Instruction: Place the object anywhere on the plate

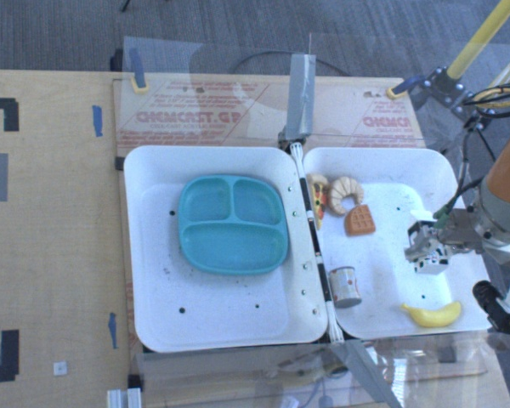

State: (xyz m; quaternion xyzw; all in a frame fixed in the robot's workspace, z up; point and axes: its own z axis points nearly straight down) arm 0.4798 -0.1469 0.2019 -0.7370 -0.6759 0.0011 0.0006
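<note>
Nearest the camera, a banana (433, 314) lies at 5 o'clock in the right bin (382, 164). Gripper (427, 252) position: at 3 o'clock in that bin, above bare floor; its opening cannot be determined, and no object is visible in it. Candidate objects: banana, metal can (345, 286) at 7 o'clock, croissant (347, 190) and waffle (359, 220) at 11 o'clock. Teal plate (234, 225) sits centred in the left bin (144, 253), carrying nothing. Step in hand, by judgement: pre-grasp approach. Next move requires descending onto one object, likely the banana.
</note>
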